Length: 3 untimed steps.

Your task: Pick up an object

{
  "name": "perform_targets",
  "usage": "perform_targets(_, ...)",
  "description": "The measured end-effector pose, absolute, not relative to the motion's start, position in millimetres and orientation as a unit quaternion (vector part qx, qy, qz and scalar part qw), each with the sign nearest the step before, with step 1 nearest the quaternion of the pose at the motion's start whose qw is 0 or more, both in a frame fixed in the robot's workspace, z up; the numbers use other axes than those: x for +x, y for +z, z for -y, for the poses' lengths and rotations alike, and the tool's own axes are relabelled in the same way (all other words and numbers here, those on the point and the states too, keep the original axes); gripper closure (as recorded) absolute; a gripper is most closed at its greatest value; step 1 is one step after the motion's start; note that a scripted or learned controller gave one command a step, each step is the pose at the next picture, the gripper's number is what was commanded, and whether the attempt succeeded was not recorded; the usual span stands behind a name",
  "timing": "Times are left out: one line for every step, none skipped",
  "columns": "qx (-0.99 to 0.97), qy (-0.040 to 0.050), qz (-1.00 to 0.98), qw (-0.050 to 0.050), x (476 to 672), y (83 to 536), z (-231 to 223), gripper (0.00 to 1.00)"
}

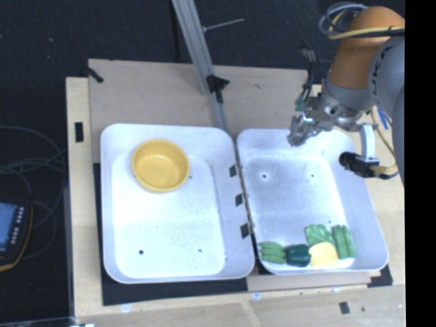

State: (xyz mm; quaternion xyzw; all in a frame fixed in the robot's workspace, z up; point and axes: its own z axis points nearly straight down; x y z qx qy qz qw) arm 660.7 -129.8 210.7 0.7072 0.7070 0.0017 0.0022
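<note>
Overhead view of a bench (157, 87) bearing two shallow white bins side by side. The right bin (286, 189) is serving as the landmark. The grey arm (361, 53), with its orange band above the wrist, is reaching in from the right and is hanging its gripper (298, 136) over the far rim of the right bin, near that bin's far middle. Nothing is showing between the fingers; whether they are parted or closed cannot be told at this scale.

The objects are lying clustered in the near corner of the right bin, well apart from the gripper: a yellow piece (323, 254) is sitting in the middle of the cluster, a dark green block (298, 255) is touching its left side, a green ribbed piece (272, 251) is lying left of the block, and two more green pieces (332, 237) are resting just behind the yellow one.

The left bin (170, 251), touching the right bin's left edge, is holding a yellow bowl (161, 165), upright, in its far part.
</note>
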Motion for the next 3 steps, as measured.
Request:
perform_targets(0.706, 0.0011, -0.708, 0.001, 637.9, 226.0, 82.7, 1.0)
perform_targets(0.706, 0.0005, -0.708, 0.0, 619.6, 219.1, 33.8, 1.0)
perform_targets(0.706, 0.001, -0.709, 0.0, 600.3, 231.5, -19.5, 1.0)
